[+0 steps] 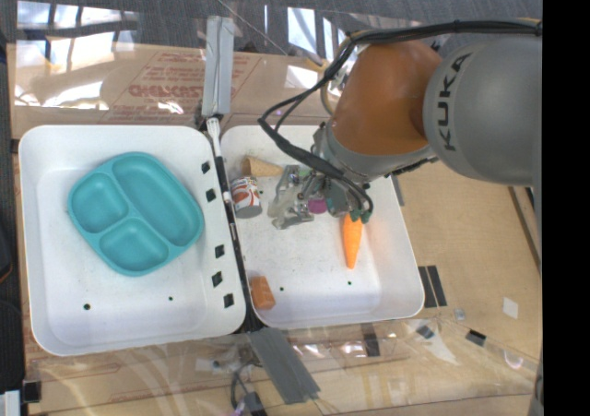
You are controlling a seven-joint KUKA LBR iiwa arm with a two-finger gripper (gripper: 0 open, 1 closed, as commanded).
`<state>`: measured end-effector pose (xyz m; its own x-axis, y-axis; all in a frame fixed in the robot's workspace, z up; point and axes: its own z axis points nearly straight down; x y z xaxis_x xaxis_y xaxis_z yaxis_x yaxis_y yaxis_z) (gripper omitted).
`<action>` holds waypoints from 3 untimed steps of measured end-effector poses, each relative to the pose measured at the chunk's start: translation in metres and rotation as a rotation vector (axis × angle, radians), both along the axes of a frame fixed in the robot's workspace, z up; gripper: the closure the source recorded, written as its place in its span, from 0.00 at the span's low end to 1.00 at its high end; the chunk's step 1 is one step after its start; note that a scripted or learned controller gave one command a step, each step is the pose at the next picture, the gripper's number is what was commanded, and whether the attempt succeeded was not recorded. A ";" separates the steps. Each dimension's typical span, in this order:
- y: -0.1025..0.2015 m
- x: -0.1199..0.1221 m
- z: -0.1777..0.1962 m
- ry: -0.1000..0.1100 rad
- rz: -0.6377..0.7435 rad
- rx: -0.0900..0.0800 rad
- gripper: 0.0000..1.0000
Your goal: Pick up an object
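Right bin, loose items: orange carrot (352, 240) with green top, lying lengthwise, tip toward the near wall; small red-and-white can (245, 196) by the left wall. Tan wedge (262, 166) toward the far wall; orange-brown block (263, 291) (near-left corner).

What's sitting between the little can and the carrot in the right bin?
In the camera view, the gripper hangs between the can and the carrot, with a small purple thing beside it.
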<state>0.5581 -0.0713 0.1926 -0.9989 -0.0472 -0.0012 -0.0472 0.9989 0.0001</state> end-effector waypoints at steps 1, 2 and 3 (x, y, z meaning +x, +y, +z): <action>0.026 -0.064 -0.001 0.002 0.025 0.000 1.00; 0.045 -0.070 -0.001 0.004 -0.161 0.000 1.00; 0.064 -0.080 0.036 -0.002 -0.419 0.000 1.00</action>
